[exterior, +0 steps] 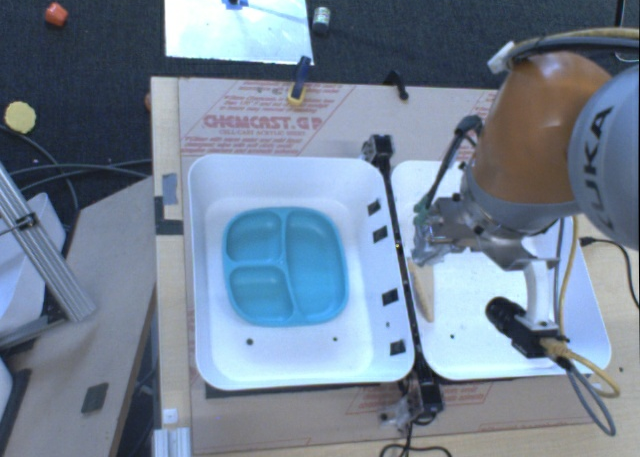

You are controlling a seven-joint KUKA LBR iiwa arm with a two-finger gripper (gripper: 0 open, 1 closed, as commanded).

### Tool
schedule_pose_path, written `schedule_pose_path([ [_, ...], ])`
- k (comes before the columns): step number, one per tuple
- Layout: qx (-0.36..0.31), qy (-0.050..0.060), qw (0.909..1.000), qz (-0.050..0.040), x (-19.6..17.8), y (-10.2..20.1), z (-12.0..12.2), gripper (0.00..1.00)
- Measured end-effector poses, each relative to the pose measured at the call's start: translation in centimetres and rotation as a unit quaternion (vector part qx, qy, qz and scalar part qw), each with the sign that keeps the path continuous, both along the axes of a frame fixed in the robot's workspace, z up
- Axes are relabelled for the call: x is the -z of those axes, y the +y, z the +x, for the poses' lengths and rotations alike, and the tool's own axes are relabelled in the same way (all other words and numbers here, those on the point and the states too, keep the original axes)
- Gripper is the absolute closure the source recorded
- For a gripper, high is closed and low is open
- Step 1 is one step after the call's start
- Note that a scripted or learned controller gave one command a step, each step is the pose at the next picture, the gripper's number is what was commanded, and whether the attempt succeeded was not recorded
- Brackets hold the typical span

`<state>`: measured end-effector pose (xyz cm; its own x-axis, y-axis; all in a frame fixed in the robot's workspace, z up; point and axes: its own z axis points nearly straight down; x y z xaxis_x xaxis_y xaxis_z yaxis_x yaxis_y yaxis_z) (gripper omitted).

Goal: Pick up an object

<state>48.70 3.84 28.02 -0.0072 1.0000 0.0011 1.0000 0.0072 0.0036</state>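
Tan and slim, a stick-like object (424, 297) lies in the right bin (590, 340) just below the hand (428, 243), hard against the dividing wall, so a descent risks striking that wall or nudging it away; whether the hand is open I cannot tell.
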Motion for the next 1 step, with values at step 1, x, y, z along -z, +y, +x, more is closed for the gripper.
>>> schedule_pose_path([
  [1,0.001,-0.003,1.0,-0.0001,-7.79,-0.71,0.05,1.0],
])
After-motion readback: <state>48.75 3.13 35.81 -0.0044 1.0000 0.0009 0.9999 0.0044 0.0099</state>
